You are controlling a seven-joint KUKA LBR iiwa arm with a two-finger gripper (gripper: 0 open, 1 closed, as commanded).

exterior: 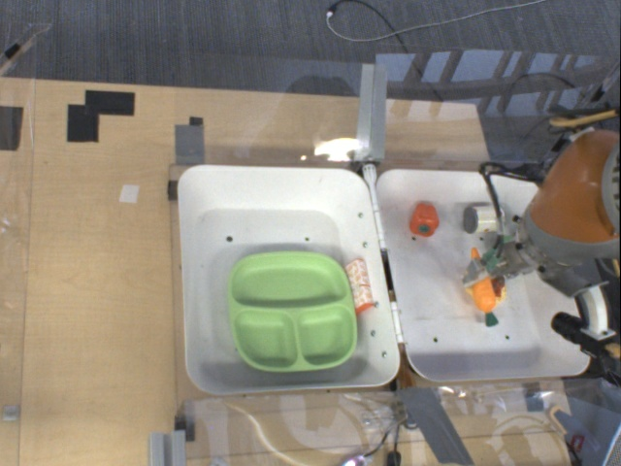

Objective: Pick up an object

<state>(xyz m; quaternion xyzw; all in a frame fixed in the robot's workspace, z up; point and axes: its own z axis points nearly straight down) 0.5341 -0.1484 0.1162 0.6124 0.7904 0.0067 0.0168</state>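
The pincer hung over the right bin, directly above a toy carrot; its finger state could not be told.

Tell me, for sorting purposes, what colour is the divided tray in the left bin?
Light green; the divided tray shows plainly in the camera view, lying in the left bin.
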